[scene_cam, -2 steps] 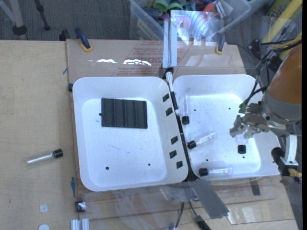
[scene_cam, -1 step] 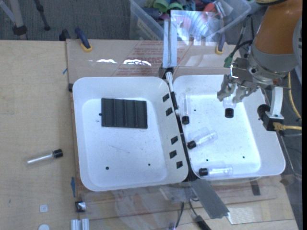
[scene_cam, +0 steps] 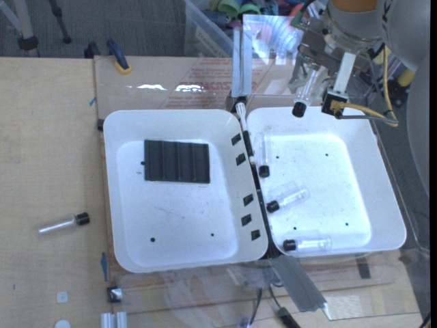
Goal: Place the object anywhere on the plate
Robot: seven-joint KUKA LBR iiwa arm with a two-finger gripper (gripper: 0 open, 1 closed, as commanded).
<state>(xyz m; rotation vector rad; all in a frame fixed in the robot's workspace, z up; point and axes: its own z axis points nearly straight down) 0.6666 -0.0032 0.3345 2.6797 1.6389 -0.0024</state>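
A black ribbed plate (scene_cam: 177,161) lies flat in the left bin (scene_cam: 130,248), toward its far left part. My gripper (scene_cam: 309,72) hangs above the far left corner of the right bin (scene_cam: 382,183), well to the right of the plate. A clear tube with a black cap (scene_cam: 304,93) hangs from it, cap downward, with the fingers shut on its upper end. The tube is off the bin floor.
Three more clear capped tubes lie in the right bin: one by the divider (scene_cam: 260,154), one mid-left (scene_cam: 288,198), one near the front (scene_cam: 308,242). Another tube (scene_cam: 63,224) lies on the bench left of the bins. A box of clutter (scene_cam: 225,5) stands behind.
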